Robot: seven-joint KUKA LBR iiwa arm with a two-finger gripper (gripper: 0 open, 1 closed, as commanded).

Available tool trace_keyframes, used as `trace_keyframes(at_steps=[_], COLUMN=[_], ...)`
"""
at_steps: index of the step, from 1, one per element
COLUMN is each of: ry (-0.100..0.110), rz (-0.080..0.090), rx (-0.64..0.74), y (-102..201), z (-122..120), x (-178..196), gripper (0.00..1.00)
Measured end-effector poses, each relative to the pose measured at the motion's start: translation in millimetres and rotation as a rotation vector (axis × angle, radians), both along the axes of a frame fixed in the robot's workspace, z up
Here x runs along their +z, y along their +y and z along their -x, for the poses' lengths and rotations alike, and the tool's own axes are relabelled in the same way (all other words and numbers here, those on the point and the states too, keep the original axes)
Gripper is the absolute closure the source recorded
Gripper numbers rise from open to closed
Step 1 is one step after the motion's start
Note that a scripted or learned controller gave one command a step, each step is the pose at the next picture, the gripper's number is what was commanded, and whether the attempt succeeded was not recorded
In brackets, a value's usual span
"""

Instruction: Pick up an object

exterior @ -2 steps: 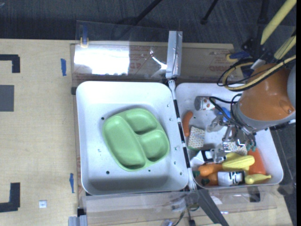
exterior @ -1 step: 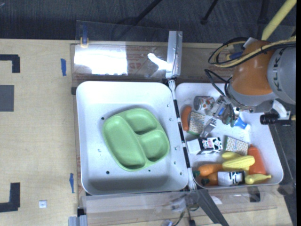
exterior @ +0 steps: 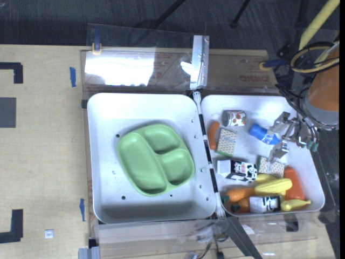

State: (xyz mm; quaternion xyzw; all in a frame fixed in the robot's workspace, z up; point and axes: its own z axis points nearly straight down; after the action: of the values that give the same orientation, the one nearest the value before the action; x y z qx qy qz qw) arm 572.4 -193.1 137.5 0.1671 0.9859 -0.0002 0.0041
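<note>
The right bin (exterior: 269, 102) holds a heap of small toys: a small printed can (exterior: 234, 117), a blue bottle (exterior: 262, 133), a patterned packet (exterior: 227, 142), a black-and-white carton (exterior: 243, 170), a yellow corn cob (exterior: 274, 185), a carrot (exterior: 240, 193) and an orange piece (exterior: 294, 177). My gripper (exterior: 281, 139) hangs over the right part of this bin, just right of the blue bottle, its metal fingers (exterior: 280, 122) spread apart. Nothing sits between them.
A green divided tray (exterior: 155, 158) lies in the left bin (exterior: 102, 144). A clear panel (exterior: 145, 58) and a metal post (exterior: 200, 61) stand behind the bins. Cables (exterior: 315, 55) hang beside the arm at the right. Wooden bench top (exterior: 43, 144) spreads to the left.
</note>
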Motion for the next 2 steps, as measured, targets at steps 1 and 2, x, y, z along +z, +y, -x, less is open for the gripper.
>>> trace_keyframes(at_steps=[1, 2], ry=[-0.002, 0.000], rz=[0.000, 0.002], rx=[0.170, 0.384], y=[60, 27], z=[-52, -18], x=[-51, 41], gripper=[0.00, 0.00])
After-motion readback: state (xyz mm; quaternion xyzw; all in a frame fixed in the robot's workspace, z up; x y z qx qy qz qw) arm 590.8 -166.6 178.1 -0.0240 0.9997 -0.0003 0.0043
